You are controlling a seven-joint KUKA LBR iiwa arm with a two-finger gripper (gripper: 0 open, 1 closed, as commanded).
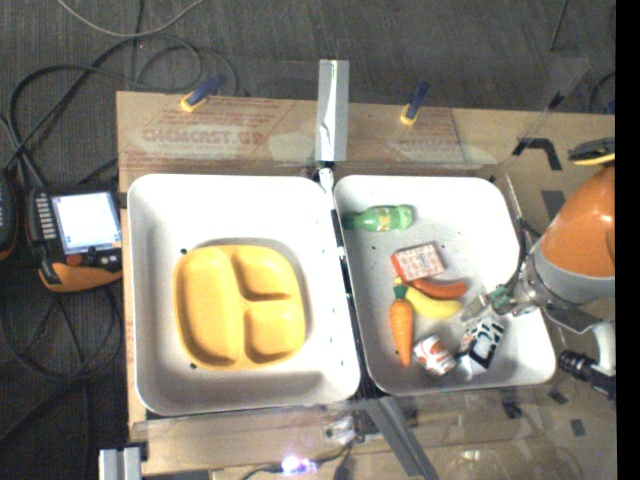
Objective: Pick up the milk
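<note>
A: Camera view, slanted from above. Two white bins are seen side by side. How are the jaws placed?

B: The gripper is seen low in the right bin, near its right wall, w/ the grey arm and orange band coming in from the right. How far the jaws are parted cannot be told; the tips are too small and cluttered, and nothing is clearly seen held between them.

A: And the milk?

B: The milk, a small black-and-white carton, is lying just below the jaws, possibly touched by them; contact cannot be confirmed.

A: Other contents, rel. to the jaws?

B: Just left of them a sausage is laid over a banana. Further left, a carrot is stood lengthwise. Below-left, beside the milk, a red-and-white can is seen. Up-left, a red packet; its print cannot be read. Farther up-left, a green bottle is laid on its side.

A: Left bin?

B: Well away to the left, a yellow divided tray w/ three compartments is held in it.

A: Any writing?

B: Faint red lettering is seen on the cardboard behind the bins; not legible.
</note>
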